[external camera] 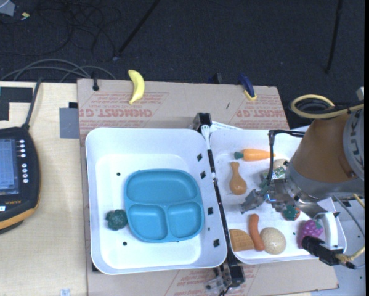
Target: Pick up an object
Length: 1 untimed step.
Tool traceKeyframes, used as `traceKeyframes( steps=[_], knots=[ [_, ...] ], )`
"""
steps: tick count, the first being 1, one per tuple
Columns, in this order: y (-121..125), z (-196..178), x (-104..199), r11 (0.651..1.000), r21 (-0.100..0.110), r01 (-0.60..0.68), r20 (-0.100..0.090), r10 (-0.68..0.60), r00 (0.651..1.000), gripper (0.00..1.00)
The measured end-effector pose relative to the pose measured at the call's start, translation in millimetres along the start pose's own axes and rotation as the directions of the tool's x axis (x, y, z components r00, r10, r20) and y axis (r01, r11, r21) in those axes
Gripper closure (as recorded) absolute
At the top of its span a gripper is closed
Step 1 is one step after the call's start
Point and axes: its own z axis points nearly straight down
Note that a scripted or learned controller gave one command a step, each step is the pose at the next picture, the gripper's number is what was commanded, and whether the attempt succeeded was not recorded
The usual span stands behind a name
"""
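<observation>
White bins, 2, side by side on cardboard. Left bin (104,159): blue divided plate (164,203) at centre, dark green lump (116,219) touching its left edge. Right bin (224,150): carrot (256,155) at top, tan drumstick-shaped toy (236,179) below it, sausage (254,231), bread piece (239,240) and beige egg (273,240) clustered along the near rim, purple grapes (310,229) at far right. Arm (326,156) enters from right, gripper (261,196) low over right bin's middle, between drumstick and sausage. Cannot tell how it is set; nothing seen held. Yellow banana (135,85) on cardboard beyond the bins. Pendant (8,174) at left.
</observation>
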Motion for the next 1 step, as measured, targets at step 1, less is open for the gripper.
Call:
traceKeyframes(
  steps=[1],
  knots=[
    [51.2,79.5,-7.4,1.0,0.004,-0.006,0.003,0.006,1.0,0.0]
  ],
)
